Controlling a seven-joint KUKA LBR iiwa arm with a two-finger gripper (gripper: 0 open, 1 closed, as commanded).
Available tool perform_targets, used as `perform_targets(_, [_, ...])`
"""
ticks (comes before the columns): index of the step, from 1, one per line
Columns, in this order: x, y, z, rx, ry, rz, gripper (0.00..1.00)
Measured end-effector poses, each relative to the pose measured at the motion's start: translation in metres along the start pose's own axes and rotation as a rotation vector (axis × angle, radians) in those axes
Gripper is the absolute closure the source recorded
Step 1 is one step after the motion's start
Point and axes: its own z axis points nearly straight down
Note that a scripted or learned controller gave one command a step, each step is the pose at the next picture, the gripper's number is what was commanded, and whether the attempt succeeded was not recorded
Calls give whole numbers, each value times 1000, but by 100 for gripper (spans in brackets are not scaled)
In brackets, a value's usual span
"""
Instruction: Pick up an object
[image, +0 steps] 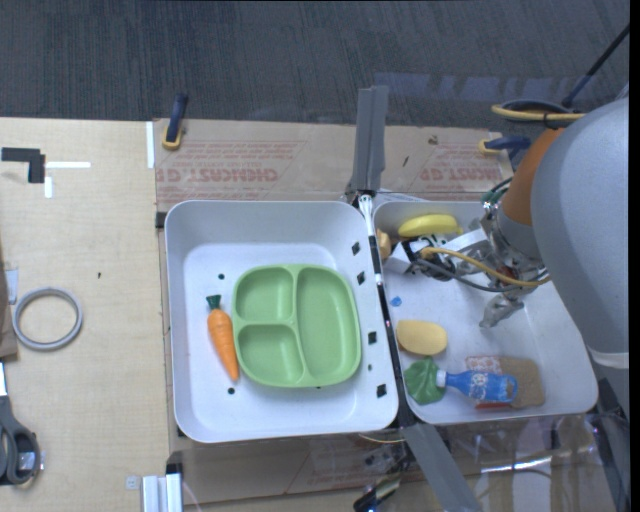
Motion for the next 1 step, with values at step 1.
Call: perform_targets(1, [51,18,1,1,-5,-21,0])
